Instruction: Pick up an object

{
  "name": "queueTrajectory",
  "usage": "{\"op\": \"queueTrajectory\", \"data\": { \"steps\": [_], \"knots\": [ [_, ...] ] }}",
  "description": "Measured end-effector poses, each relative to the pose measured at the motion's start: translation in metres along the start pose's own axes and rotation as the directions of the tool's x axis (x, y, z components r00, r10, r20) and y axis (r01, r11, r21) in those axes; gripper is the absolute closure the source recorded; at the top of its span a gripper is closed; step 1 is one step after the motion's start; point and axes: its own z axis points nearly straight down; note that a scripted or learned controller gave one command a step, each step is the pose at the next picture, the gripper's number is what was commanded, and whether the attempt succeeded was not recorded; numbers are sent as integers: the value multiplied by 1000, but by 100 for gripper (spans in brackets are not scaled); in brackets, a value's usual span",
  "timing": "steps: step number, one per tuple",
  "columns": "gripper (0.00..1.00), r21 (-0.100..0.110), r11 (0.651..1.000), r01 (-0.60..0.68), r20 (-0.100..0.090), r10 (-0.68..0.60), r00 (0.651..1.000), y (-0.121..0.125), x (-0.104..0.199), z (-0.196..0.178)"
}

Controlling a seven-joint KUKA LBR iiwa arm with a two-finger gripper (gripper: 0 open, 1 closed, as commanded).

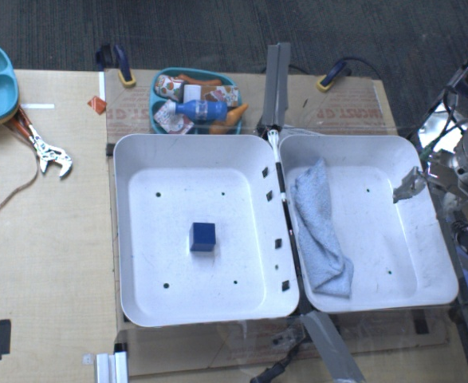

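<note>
One hand [413, 183] at right bin [377, 294] right edge, finger state unclear; blue block [203, 236] in left bin [138, 294].

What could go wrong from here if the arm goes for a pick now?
Two risks. The blue block sits in the left bin, while the end effector is at the right bin's far right edge, so the reach must cross the raised rims between the bins. The grey cloth lies crumpled along the right bin's left side; a pinch there may slip off or drag it.
</note>
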Motion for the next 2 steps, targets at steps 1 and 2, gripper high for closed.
{"op": "queueTrajectory", "data": {
  "steps": [1, 2],
  "knots": [
    [0, 2, 1000, -3, -1, 3, 1000, -10, 69, 94],
    [0, -2, 953, 303, 0, -303, 953, 28, 118, 100]
  ]
}}
